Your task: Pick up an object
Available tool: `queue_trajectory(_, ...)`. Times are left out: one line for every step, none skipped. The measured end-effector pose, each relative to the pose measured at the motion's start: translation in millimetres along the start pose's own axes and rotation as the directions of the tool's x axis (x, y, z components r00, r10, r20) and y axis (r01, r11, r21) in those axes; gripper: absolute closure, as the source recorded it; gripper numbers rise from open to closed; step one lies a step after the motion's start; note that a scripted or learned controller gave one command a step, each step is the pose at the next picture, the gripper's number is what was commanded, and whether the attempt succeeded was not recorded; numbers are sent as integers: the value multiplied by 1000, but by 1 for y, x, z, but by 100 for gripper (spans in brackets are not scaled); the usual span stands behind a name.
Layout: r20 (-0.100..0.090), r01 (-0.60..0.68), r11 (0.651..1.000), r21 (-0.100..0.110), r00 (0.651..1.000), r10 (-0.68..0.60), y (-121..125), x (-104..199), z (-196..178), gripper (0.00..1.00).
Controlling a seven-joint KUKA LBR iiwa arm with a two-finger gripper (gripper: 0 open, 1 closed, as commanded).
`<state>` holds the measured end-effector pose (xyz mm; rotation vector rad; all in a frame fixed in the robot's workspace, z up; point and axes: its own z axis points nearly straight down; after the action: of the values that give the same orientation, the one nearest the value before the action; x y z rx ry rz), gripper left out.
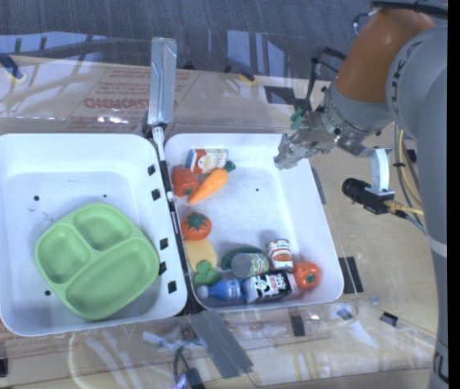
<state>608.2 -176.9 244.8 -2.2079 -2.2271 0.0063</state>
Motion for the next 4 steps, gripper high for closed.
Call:
queue_trajectory(-1, 287, 958, 2, 958, -287, -14, 79, 127, 0)
queue_trajectory(2, 292, 956, -4, 956, -292, -82, 98, 53, 0)
queue_trajectory(4, 435, 901, -4, 901, -435, -91, 84, 33, 0)
queue_trajectory(3, 271, 963, -3, 963, -271, -30, 48, 34, 0)
